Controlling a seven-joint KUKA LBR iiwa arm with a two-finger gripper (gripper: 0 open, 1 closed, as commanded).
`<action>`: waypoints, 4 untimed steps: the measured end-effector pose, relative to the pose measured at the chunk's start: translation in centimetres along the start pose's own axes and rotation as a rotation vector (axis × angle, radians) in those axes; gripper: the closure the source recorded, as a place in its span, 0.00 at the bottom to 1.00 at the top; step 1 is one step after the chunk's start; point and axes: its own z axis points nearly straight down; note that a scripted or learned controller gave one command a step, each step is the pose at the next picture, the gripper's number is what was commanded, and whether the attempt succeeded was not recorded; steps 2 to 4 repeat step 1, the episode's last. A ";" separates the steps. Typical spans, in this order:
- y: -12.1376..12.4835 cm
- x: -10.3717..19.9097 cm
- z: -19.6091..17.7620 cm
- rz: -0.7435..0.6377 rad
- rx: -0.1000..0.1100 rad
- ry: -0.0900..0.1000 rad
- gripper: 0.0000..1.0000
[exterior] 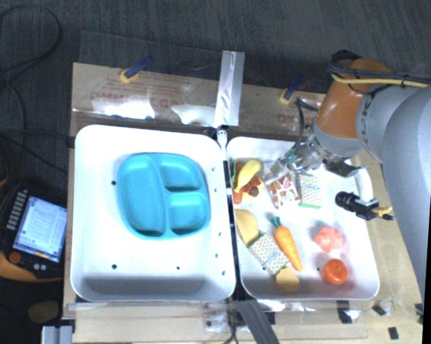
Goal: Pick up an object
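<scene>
The right bin (pixel 362 288) holds several toy foods. A yellow banana (pixel 246 171) and a small red piece (pixel 255 189) lie at its back left. Beside them rest a brown-and-white packet (pixel 280 188) and a white packet with green print (pixel 310 189). An orange carrot (pixel 288 242) lies mid-bin, with a pale pear-shaped piece (pixel 246 225) and a checkered packet (pixel 269 254) to its left. A pink item (pixel 328 238) and a round orange fruit (pixel 334 271) sit at the right. My gripper (pixel 296 161) hangs low over the back of this bin, just above the brown-and-white packet.
The left bin (pixel 92 254) holds a blue divided plate (pixel 166 193). A black part (pixel 354 203) juts over the right bin's right side. The grey arm (pixel 409 144) covers the far right. Devices and cables lie on the floor at left.
</scene>
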 end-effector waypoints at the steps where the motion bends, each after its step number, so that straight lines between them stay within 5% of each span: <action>1: 3.0 8.3 -7.8 -0.191 0.015 0.015 1.00; 4: 3.0 8.3 -7.8 -0.191 0.015 0.015 1.00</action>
